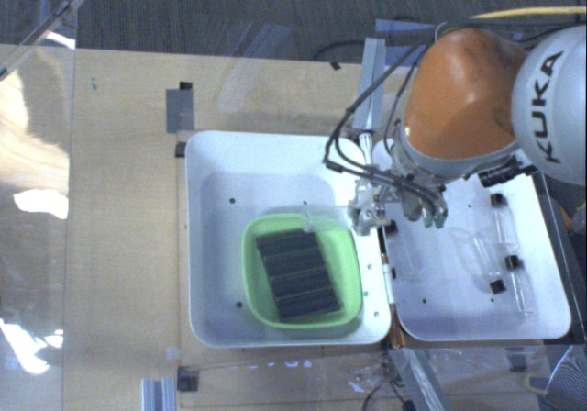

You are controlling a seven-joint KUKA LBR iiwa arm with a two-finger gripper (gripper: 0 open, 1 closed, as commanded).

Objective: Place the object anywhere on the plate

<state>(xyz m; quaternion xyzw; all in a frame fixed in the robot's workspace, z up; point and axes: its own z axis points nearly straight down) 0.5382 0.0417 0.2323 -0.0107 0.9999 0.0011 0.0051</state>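
Two white bins sat mid-frame; green plate with dark ridged object lay lower-centre, gripper just right above it, finger state unreadable.

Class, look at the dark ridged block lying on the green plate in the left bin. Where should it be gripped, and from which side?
Grip the dark ridged block across its narrow width, on its two long edges near the middle, coming straight down from above. It lies flat, and its long axis runs at a slant from upper left to lower right. The raised rim of the green plate would probably block a sideways approach.
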